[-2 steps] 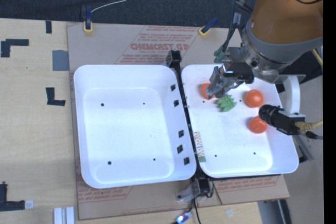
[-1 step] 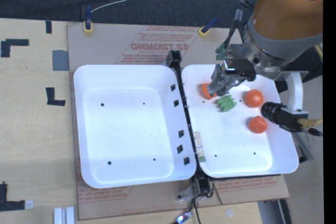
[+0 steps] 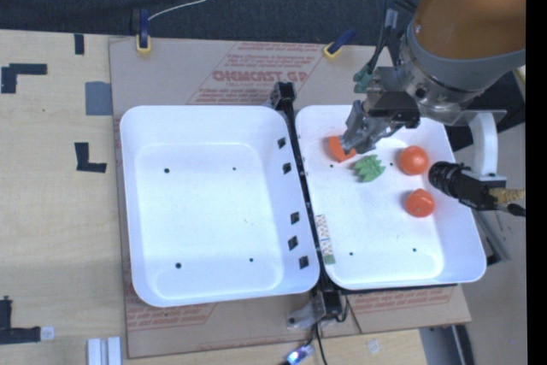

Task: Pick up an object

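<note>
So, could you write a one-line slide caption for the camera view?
Gripper low over an orange piece in the right bin, beside a green toy and two tomatoes.

White bins point(image 3: 205, 209), orange balls point(image 3: 414, 160), green toy point(image 3: 369, 168).

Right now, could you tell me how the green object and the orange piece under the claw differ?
The green object is green with a ragged, leafy outline; the orange piece is orange and smooth-edged. The green object lies fully in the open, while the orange piece is partly covered by the claw directly over it. The orange piece lies nearer the divider. Both are small and rest in the right bin.
</note>
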You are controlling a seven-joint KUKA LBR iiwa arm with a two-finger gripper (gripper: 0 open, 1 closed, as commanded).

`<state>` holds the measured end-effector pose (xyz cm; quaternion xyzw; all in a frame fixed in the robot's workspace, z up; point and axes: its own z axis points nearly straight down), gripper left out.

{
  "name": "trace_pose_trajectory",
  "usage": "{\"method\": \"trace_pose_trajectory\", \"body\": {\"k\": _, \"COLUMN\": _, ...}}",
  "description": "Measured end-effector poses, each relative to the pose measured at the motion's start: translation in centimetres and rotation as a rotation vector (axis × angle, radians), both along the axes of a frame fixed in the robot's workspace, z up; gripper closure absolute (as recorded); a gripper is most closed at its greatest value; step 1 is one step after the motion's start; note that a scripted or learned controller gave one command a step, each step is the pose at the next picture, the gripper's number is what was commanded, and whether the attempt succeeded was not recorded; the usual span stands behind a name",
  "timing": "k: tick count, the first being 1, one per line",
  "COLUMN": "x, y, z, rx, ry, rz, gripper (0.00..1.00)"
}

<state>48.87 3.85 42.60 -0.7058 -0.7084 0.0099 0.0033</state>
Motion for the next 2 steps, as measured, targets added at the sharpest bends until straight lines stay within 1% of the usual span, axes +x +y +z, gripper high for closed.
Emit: {"method": "trace_pose_trajectory", "body": {"k": 2, "x": 0.22, "y": 0.06, "z": 1.67, "rx": -0.004, "ry": 0.008, "rz": 0.001, "gripper": 1.0}}
